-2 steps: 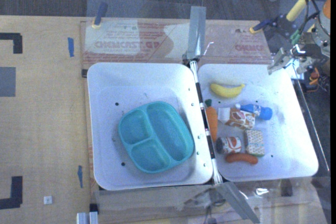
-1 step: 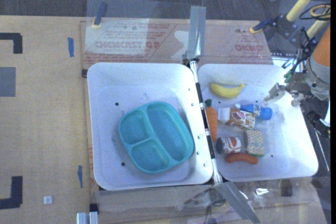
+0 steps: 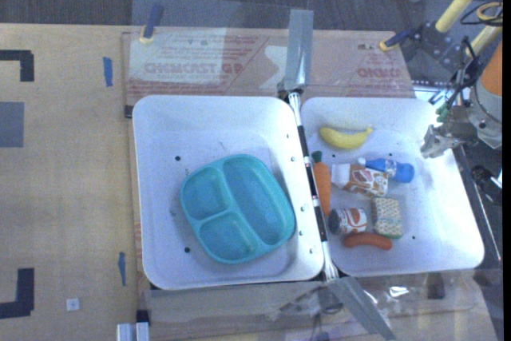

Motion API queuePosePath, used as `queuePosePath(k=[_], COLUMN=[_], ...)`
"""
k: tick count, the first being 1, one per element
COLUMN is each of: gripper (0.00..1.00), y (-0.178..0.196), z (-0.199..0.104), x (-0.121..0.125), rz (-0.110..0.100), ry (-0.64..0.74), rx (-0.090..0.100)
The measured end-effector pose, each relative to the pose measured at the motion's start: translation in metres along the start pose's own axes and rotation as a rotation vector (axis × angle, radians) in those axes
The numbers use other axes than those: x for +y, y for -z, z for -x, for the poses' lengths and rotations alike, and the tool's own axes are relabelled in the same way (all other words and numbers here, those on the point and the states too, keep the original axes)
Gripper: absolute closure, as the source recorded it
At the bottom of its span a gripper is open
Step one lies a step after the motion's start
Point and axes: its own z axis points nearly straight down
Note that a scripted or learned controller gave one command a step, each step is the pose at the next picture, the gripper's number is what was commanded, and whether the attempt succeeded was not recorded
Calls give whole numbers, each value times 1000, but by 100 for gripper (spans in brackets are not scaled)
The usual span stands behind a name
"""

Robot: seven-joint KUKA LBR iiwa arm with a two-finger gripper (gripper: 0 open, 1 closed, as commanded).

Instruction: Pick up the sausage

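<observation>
The sausage (image 3: 368, 241) is a short red-orange link lying flat near the front of the right bin (image 3: 447, 227), just below a small can (image 3: 351, 220) and a checkered packet (image 3: 388, 216). My gripper (image 3: 437, 139) hovers at the right bin's far right rim, well up and to the right of the sausage, with nothing seen in it. The arm's orange band shows at the frame's right edge.
In the right bin also lie a banana (image 3: 345, 136), a carrot (image 3: 321, 182) along the left wall, a blue-capped bottle (image 3: 389, 168) and a snack pouch (image 3: 367, 182). The left bin (image 3: 160, 140) holds a teal divided plate (image 3: 236, 208).
</observation>
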Motion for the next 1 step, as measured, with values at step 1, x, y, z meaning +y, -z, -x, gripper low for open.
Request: queuePosePath(k=[1], gripper=[100], y=[-61], z=[-18], x=[-52], rz=[-7], ry=[233], rx=[5])
